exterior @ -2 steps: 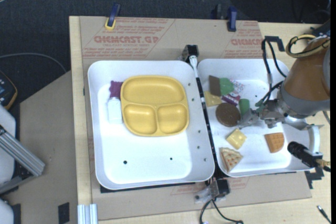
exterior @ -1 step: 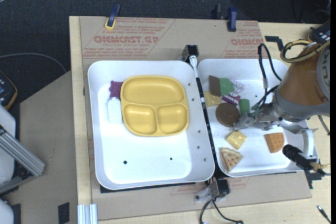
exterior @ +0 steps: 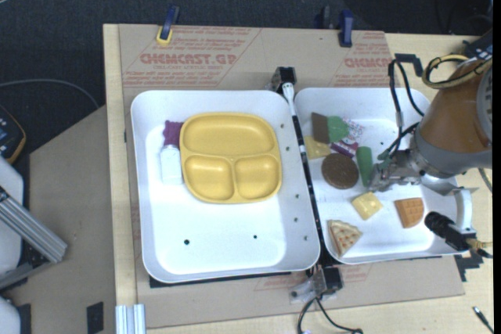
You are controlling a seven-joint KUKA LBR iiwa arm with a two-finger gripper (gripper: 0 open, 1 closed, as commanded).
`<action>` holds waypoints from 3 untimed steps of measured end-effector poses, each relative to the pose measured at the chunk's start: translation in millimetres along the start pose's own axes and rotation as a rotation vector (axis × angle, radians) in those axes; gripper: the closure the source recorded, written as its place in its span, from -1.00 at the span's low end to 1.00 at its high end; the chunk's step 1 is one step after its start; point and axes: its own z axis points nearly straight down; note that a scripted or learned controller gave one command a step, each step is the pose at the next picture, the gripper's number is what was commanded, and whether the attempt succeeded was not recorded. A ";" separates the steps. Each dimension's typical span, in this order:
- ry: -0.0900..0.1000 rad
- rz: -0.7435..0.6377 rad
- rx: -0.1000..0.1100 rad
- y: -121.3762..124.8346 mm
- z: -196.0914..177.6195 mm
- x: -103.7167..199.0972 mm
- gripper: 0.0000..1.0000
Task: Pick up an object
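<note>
Dark carpet lies all around a brown cardboard bench top (exterior: 235, 51) that bears two white bins side by side. Nothing has been picked up yet, as far as I can judge; the whole grab is left to do. The thing closest to the gripper (exterior: 385, 176) is a long green plastic pickle (exterior: 365, 166), standing on end in the right bin (exterior: 407, 250), just left of the claw. It looks smooth, thin and a bit shiny, so it may slip. I cannot tell how the claw stands, because the grey arm with its orange band (exterior: 458, 125) hides it from above. Touching the pickle on its left is a round brown cookie (exterior: 340, 170). Near it, toward the front, sit a pale yellow cheese cube (exterior: 366, 205), an orange cracker square (exterior: 409, 212) and a tan pizza wedge (exterior: 344, 235). Farther back lie a brown block (exterior: 319, 123) and a green piece (exterior: 337, 127). The left bin (exterior: 227, 250) holds a big yellow divided plate (exterior: 231, 155), with a purple toy (exterior: 172, 131) and a white bottle (exterior: 169, 165) just left of it.
</note>
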 end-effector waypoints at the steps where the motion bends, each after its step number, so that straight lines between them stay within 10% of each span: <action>1: -0.003 -0.002 -0.002 -3.3 -62.5 -0.1 1.00; 3: -0.002 -0.002 0.000 7.0 -128.9 0.8 1.00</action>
